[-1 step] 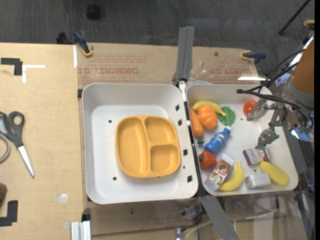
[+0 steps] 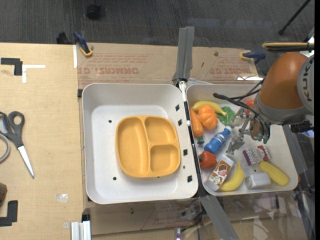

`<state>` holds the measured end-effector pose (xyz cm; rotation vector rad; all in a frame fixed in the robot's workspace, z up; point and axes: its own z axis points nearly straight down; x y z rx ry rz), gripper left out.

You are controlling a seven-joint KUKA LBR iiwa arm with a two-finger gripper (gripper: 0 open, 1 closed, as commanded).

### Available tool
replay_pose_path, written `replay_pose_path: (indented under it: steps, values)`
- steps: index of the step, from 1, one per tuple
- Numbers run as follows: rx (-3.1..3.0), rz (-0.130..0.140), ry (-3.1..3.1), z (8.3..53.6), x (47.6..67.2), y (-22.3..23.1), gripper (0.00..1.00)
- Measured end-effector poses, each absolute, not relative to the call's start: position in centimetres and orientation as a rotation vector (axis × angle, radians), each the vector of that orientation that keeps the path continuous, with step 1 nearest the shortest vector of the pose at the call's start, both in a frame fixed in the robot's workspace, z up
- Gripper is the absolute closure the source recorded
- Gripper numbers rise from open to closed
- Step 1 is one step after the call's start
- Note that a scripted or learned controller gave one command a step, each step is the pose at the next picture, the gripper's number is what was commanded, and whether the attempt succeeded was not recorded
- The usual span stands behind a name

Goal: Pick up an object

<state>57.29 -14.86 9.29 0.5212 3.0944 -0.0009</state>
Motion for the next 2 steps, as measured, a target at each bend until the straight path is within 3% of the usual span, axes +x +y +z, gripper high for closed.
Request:
replay_pose_path:
  steps: [1, 2]
  values:
    - [0.698, -0.002, 3.059, 9.3, 60.8, -10.5, 0.0]
    - [1.065, 0.011, 2.952, 12.1, 63.7, -20.3, 0.0]
